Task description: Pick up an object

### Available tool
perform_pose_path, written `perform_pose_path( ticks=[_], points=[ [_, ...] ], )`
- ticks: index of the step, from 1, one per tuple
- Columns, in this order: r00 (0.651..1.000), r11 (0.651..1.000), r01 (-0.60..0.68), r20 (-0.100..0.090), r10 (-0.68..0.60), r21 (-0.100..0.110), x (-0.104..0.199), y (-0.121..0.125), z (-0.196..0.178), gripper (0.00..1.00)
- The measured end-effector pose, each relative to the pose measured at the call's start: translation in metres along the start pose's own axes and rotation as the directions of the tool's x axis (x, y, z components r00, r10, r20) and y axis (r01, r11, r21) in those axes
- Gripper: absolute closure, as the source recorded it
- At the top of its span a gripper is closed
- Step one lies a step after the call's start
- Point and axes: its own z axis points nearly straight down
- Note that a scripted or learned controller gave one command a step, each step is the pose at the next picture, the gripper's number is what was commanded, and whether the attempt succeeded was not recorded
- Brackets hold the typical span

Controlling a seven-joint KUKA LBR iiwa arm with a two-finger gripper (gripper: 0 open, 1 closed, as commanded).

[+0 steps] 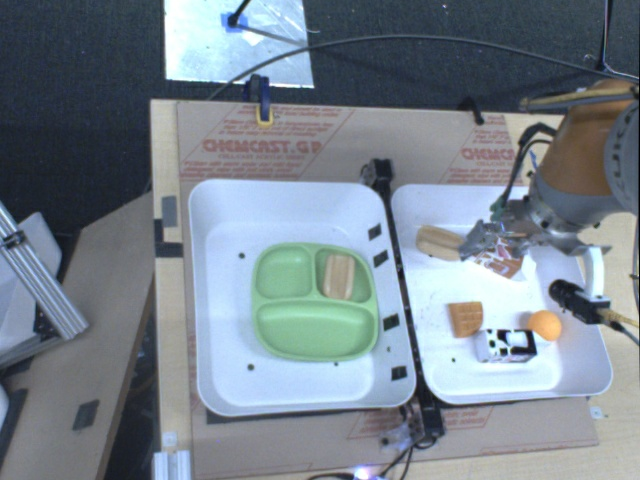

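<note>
Tabletop (300, 133): two white bins | claw (487, 238) low in right bin (440, 368) beside tan block (438, 242), over snack packet (500, 259) | spread unclear, possibly touching packet | nothing lifted; grasp and raise remain

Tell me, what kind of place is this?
Probably a robotics lab test bench: a robot arm reaches over two white bins of toy-like items, such as a green divided plate, with cables trailing around.
</note>
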Motion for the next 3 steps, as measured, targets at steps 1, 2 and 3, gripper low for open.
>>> perform_pose_path(
  ticks=[1,2,3],
  points=[
    [1.000,1.000,0.001,0.010,-0.001,-0.015,-0.004,0.013,0.047,0.00],
    [1.000,0.999,0.000,0.017,0.000,-0.035,-0.006,0.018,0.030,1.00],
    [1.000,1.000,-0.001,0.002,0.001,-0.008,-0.013,0.020,-0.018,1.00]
  ],
)
